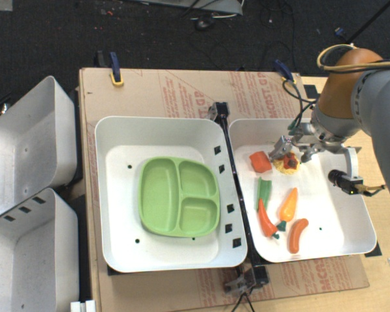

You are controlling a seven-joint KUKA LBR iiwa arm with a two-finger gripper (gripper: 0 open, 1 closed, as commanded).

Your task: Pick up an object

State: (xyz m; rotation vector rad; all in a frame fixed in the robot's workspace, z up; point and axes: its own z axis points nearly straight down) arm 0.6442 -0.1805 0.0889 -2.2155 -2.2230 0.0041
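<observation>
Camera view: slanted look down on a bench [182,86] topped w/ brown cardboard, dark floor w/ cables behind.
Far left: two more white tubs [26,174] off the bench edge, tilted, stacked one above the other in frame.
Left bin [110,135]: shallow, white; holds a green divided tray [180,197] lying flat near its middle, w/ bare white floor around it on all sides.
Divider: the two bins touch along a dark seam w/ black clips.
Right bin [351,233]: toys grouped in its left half and centre; right side and near-right corner are bare.
Toys: orange-red block [260,162] at upper left; green pepper [265,190] below it; red-orange carrot [267,220] lower (its tip close to the pepper); yellow-orange pepper [288,204] just right of those; orange sausage piece [298,234] nearest the front wall.
Gripper [288,153]: low over the bin's upper middle, right at a small yellow-and-red toy [288,166] beside the block; spread or pinching, can't tell.
Arm [364,99]: grey, orange band, comes in over the right wall.
</observation>
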